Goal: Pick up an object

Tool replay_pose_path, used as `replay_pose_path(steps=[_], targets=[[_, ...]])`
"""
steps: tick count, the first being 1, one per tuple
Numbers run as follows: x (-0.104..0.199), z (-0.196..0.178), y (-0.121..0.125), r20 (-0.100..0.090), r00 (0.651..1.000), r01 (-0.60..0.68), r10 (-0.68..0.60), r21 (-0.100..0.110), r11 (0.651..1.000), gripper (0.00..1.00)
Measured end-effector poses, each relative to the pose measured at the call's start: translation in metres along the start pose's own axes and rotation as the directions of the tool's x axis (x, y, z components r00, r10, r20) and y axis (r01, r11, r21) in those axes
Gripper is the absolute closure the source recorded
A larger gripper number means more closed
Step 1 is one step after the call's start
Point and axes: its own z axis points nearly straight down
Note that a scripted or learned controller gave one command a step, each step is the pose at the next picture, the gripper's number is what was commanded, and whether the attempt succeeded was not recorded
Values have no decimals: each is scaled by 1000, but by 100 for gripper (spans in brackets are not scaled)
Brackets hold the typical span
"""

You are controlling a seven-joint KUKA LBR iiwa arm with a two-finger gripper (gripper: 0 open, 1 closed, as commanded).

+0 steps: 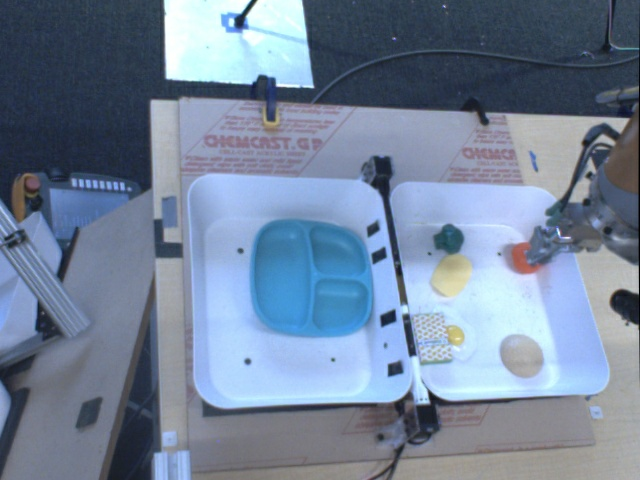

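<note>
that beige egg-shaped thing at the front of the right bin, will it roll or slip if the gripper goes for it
The beige egg-shaped thing looks smooth and rounded, so it would probably roll on the flat floor of the right bin if nudged. Its curved sides may slip out of a two-finger pinch. It lies apart from the other items, so a roll should disturb little.

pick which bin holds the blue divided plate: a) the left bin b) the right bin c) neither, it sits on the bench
a, the blue divided plate lies flat in the left bin, while the right bin holds the small items.
</note>
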Motion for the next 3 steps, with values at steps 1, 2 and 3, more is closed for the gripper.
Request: replay_pose_path(steps=[1,2,3], targets=[[0,-54,2,0,1000,2,-2,-1,1000,100],[49,-56,9,-2,1000,5,-5,3,1000,100],[100,-48,23,-2,1000,5,-5,4,1000,100]])
